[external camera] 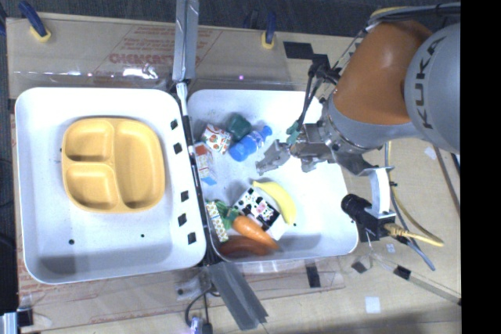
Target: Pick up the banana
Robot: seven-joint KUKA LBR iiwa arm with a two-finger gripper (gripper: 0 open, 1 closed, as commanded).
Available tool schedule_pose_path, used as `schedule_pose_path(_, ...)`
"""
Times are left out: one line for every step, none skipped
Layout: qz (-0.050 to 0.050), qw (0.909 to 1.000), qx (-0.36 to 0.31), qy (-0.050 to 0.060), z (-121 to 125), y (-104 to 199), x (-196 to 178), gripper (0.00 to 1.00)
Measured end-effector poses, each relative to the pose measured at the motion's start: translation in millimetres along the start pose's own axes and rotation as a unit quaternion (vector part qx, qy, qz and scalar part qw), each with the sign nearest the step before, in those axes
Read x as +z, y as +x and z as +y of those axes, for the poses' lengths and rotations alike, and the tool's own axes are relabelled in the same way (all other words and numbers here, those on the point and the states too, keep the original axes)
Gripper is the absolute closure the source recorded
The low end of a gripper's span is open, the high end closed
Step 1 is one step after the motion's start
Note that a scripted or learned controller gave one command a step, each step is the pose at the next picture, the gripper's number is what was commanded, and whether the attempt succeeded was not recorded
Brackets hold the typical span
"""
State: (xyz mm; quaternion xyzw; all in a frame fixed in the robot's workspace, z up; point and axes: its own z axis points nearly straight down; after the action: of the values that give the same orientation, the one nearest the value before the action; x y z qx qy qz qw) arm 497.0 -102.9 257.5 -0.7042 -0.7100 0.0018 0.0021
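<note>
The yellow banana (283,199) lies in the right bin (333,235), near its front, curving around a black-and-white patterned box (260,209). My gripper (270,157) hangs over the middle of the right bin, a little above and to the left of the banana and apart from it. Its grey fingers look spread, with nothing between them. The grey arm with its orange band (380,74) reaches in from the right.
The right bin also holds a carrot (254,229), a blue bottle (249,143), a dark green object (237,123), a small red-and-white carton (216,140) and green items at the front left. A yellow divided tray (113,163) sits in the left bin (47,246).
</note>
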Motion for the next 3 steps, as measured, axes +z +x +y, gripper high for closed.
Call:
schedule_pose_path(0.001, 0.9995, 0.031, -0.009, -14, -33, 146, 0.00)
schedule_pose_path(-0.002, 0.9995, 0.028, -0.011, -11, -34, 134, 1.00)
schedule_pose_path(-0.002, 0.9995, 0.028, -0.011, -12, -34, 134, 0.00)
